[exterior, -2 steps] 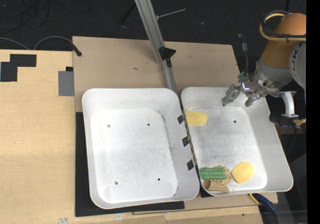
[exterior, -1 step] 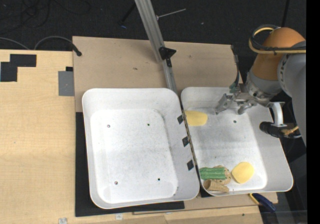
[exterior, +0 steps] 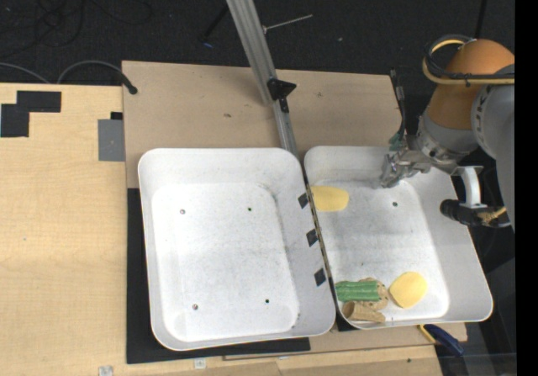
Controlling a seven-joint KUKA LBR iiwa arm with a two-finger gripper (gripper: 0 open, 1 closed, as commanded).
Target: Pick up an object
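Observation:
The right bin (exterior: 454,282) holds a pale yellow lump (exterior: 330,198) against its left wall. Near its front edge lie a green toy (exterior: 358,290), a tan piece (exterior: 367,310) under it, and a round yellow object (exterior: 408,288). My gripper (exterior: 393,169) hangs over the bin's back right part, fingers pointing down and left. Nothing shows between the fingers. It is well apart from every object.
The left bin (exterior: 168,198) sits beside the right one, with black clips (exterior: 312,235) along the shared wall. A slanted metal rail (exterior: 252,38) rises behind the bins. Wooden bench surface lies to the left.

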